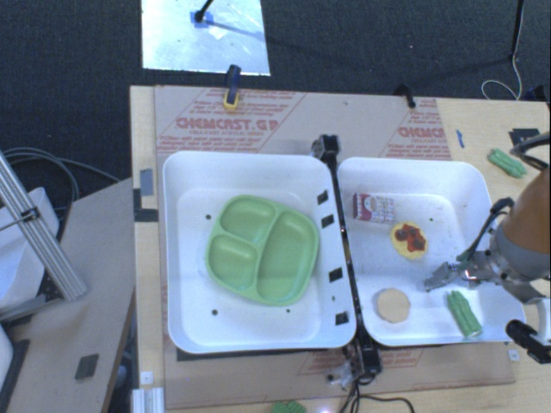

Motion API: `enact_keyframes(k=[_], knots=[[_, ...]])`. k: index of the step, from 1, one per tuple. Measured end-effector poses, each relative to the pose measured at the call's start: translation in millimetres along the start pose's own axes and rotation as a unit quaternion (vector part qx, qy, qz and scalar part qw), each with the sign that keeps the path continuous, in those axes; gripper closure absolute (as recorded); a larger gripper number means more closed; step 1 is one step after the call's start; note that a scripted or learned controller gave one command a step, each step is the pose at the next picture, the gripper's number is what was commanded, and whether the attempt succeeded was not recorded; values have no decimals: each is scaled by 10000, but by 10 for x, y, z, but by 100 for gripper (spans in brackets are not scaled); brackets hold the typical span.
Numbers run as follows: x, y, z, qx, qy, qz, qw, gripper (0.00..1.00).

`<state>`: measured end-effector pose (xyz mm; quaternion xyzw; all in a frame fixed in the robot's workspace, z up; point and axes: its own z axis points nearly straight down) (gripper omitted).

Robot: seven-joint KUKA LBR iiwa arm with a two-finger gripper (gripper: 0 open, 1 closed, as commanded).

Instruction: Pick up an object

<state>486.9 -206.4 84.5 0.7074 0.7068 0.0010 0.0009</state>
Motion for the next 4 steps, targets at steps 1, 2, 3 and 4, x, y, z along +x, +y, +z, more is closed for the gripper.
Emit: enact_keyframes(k=[1,2,3,4], knots=[[0,0,0,0,0,0,10000,0],[0,0,0,0,1,-1,10000,0],[-5,11,-401,-14,-9,-22,10000,0],[3,-3,16,12,-2,-12,10000,0]])
